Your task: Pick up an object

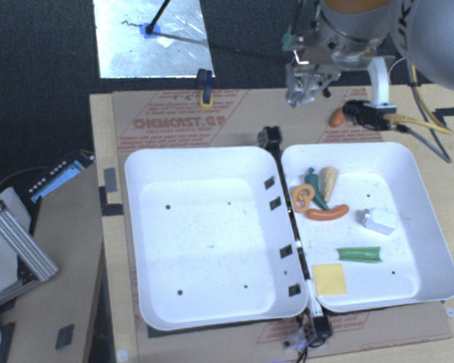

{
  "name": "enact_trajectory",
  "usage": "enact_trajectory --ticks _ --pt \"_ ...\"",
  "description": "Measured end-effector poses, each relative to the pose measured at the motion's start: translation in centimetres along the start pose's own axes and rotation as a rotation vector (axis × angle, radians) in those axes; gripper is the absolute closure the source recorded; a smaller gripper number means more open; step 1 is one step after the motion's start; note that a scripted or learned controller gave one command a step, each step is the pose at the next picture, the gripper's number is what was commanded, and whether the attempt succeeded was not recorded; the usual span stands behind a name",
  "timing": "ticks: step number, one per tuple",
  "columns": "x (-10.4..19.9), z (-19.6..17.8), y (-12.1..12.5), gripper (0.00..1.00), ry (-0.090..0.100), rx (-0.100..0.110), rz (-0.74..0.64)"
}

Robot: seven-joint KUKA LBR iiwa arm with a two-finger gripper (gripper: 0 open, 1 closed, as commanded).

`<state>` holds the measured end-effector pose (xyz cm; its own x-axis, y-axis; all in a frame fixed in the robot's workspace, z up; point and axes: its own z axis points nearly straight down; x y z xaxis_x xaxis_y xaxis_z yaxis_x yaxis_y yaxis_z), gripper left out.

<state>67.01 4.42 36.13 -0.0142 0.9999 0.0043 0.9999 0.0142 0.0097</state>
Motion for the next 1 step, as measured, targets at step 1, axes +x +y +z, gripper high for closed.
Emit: enact_trajectory --ticks 1 --pt "9.15 -4.71 -0.01 1.00 0.001 0.002 0.000"
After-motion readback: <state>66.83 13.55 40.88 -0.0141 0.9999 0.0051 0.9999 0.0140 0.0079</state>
